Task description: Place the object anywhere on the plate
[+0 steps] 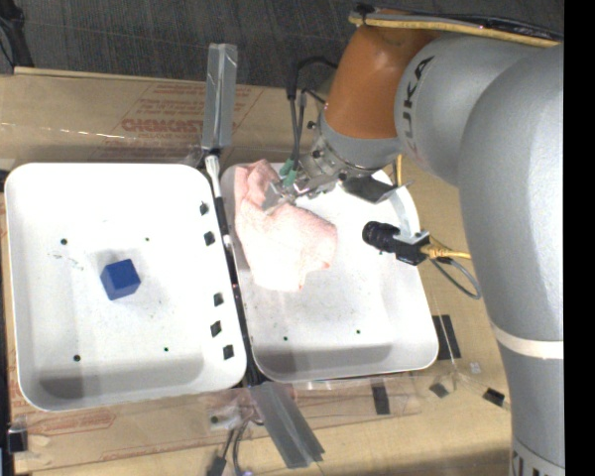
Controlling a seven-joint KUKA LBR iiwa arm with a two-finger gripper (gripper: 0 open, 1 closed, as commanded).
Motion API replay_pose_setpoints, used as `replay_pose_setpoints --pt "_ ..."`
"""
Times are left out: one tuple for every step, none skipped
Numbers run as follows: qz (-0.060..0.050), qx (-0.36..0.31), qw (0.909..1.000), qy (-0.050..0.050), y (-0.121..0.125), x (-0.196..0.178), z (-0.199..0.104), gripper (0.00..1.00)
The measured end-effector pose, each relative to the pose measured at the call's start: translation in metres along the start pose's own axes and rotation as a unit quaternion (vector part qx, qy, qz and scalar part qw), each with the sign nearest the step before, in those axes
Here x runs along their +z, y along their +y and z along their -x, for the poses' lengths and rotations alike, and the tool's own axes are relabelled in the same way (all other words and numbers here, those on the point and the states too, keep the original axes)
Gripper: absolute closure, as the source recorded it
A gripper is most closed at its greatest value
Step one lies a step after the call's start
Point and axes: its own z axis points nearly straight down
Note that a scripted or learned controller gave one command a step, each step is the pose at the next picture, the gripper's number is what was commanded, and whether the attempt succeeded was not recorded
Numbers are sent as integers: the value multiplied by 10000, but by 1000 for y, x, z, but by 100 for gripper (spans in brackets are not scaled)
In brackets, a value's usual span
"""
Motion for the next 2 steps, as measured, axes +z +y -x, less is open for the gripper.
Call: replay_pose_setpoints --pt "2 -35 10000 -3 1 -10 -1 100" --pt "-13 -2043 9789 3 4 2 -46 100"
